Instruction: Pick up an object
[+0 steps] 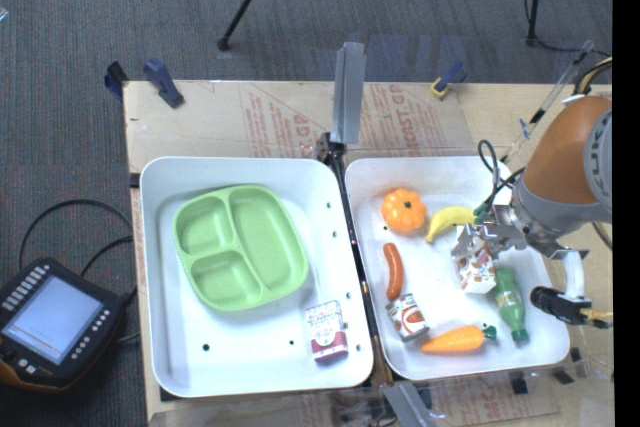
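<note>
Because the arm (pixel 572 165) comes in from the right and gets cut off by the frame edge, you only see the orange band and a bit of grey wrist. The gripper (pixel 473 243) is low in the right bin (pixel 440 170), a tangle of metal bits and cables, and honestly I can't tell how it stands or whether anything is in its grip.

Right under and touching that mess is a small white carton (pixel 479 272) with red print, tilted, partly covered by the gripper from above. A yellow banana (pixel 447 220) lies just beside the gripper on its left, and a green bottle (pixel 511 304) lies just to the right of the carton, neck pointing to the near edge.

Rest of the right bin: an orange mini pumpkin (pixel 403 210) near the back left, a red sausage (pixel 393 270) below it, a small red and white can (pixel 407 317) by the sausage's near end, and a carrot (pixel 455 340) along the front.

Left bin (pixel 165 315) has a green divided tray (pixel 240 245) and a little pink juice box (pixel 326 331) near the front right corner. Print on the boxes is too small to read.

Blue clamps (pixel 163 82) sit on the bench's back edge, and a teach pendant (pixel 50 320) lies on the floor at left, partly cropped.
</note>
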Robot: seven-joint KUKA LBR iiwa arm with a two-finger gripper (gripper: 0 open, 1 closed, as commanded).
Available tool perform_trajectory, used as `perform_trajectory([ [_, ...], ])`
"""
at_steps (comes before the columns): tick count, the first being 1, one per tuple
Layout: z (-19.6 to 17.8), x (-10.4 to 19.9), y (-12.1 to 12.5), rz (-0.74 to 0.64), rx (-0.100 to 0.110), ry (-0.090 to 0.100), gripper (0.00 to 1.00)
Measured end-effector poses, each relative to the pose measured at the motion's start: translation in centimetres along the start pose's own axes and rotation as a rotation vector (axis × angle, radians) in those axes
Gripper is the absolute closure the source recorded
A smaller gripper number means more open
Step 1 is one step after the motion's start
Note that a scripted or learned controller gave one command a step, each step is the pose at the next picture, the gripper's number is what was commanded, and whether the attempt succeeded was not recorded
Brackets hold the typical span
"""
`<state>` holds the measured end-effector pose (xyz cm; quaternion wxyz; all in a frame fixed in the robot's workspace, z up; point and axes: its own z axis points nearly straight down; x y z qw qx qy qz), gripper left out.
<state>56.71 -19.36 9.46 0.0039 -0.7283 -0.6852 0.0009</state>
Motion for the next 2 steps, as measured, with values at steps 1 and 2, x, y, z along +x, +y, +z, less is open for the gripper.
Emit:
perform_trajectory([
  [1,-0.9,-0.1,-0.1,0.005,0.002,0.001,1.0],
  [2,-16.2,4.4,1.4,0.088,-0.004,-0.004,1.0],
])
